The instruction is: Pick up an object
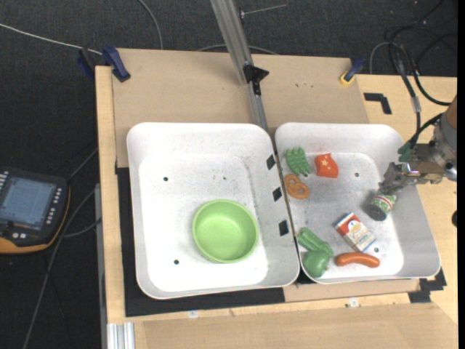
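Note:
My gripper point(393, 182) reaches in from the right edge, over the right side of the right bin point(341, 132). Just below and left of its tip lies a small dark can with a green label point(380, 206), tilted on the bin floor, very close to the tip. Nothing shows between the tip and the can that tells me of a hold. Other pieces in this bin are a red block point(327, 166), a green leafy toy point(296, 161), an orange pretzel point(296, 187), a small carton point(354, 232), a green pepper point(314, 251) and an orange sausage point(357, 260).
The left bin point(149, 151) holds a green bowl point(225, 230) near its front. A metal post point(231, 27) slants up from between the bins at the back. Cables point(407, 64) hang near the arm at the right. A teach pendant point(29, 209) lies off the bench to the left.

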`<state>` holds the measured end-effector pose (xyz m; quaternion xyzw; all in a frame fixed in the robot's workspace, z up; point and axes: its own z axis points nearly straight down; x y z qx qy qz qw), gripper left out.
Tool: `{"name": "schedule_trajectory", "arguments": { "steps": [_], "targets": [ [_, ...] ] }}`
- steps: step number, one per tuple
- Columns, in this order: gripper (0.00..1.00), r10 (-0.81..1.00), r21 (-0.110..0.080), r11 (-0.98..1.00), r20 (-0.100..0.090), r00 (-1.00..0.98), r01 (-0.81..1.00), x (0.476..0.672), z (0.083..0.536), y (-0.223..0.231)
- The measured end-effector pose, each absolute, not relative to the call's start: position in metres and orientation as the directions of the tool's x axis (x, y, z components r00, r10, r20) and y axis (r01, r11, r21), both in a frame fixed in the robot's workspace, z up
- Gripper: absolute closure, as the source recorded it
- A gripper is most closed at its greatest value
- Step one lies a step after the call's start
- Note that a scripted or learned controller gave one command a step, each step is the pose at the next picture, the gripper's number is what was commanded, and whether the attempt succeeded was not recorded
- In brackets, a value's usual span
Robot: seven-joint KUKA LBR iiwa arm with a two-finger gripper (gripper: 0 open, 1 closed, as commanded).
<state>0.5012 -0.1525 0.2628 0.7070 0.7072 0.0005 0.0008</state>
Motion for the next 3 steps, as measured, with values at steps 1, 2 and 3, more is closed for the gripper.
{"name": "schedule_trajectory", "arguments": {
  "steps": [1,2,3],
  "targets": [
    [1.00,1.000,0.001,0.005,0.001,-0.005,1.000,0.530,0.264,-0.102],
    [1.00,1.000,-0.001,0.004,0.001,-0.004,1.000,0.541,0.252,-0.052],
    [1.00,1.000,0.001,0.005,0.001,-0.005,1.000,0.569,0.255,-0.004]
  ]
}}
